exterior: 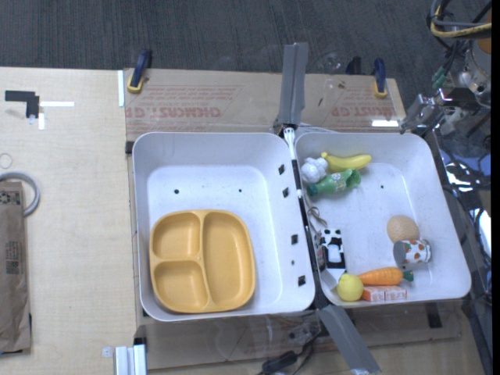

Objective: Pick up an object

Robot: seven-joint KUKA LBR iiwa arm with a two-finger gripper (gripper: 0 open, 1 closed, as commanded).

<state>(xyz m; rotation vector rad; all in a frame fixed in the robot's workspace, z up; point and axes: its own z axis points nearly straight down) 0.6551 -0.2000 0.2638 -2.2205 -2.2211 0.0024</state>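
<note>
Orange plastic toy carrot [380, 275], lying at the lower right of the frame inside the right white bin [442, 180], looks light, stiff and a little slick; its thick middle seems the best place to pinch. It touches a yellow toy lemon [350, 287] (crowding one end). The bin floor is smooth and hard. The gripper [426, 112] sits at the upper right, jaws' state unreadable; a yellow divided plate [202, 260] fills the left bin.

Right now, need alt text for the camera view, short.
Two shallow white bins sit side by side: the left bin holds a yellow divided plate, and the right bin holds small toy foods, including a banana, a carrot and a lemon.
</note>
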